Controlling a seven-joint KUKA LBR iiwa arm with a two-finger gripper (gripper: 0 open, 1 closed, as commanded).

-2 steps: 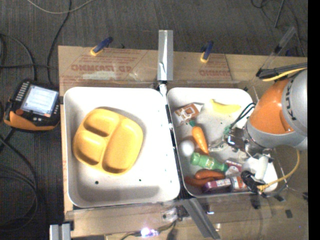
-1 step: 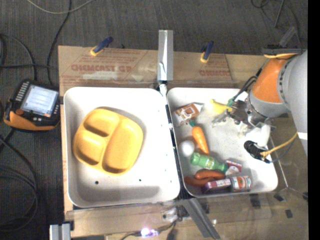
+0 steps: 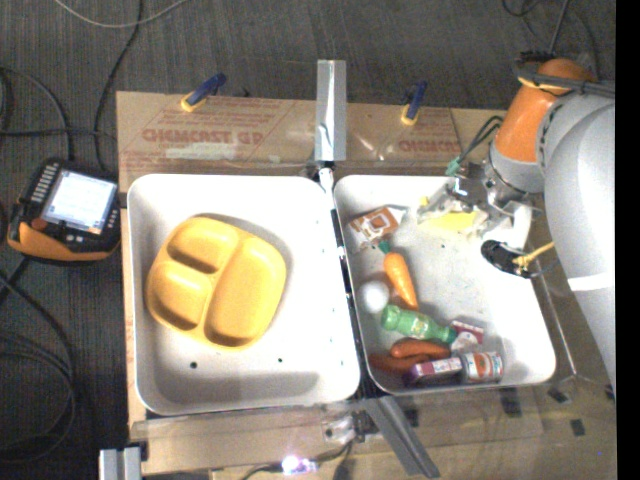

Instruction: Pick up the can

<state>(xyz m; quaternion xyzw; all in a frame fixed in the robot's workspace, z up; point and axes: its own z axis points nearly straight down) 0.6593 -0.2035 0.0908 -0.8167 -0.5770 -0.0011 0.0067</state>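
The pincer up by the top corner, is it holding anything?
Cannot tell. The pincer sits over a yellow thing in the right bin, far from the can.

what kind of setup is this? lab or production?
Most likely a robotics lab bench for pick tests: two white bins clamped to a board, a teach pendant on the carpet beside loose cables, and toy food such as a carrot.

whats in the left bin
A yellow divided tray lies in the left bin, tilted a little, its three compartments holding nothing. Whatever sits on the bin floor beneath the tray is covered, so that can't be told.
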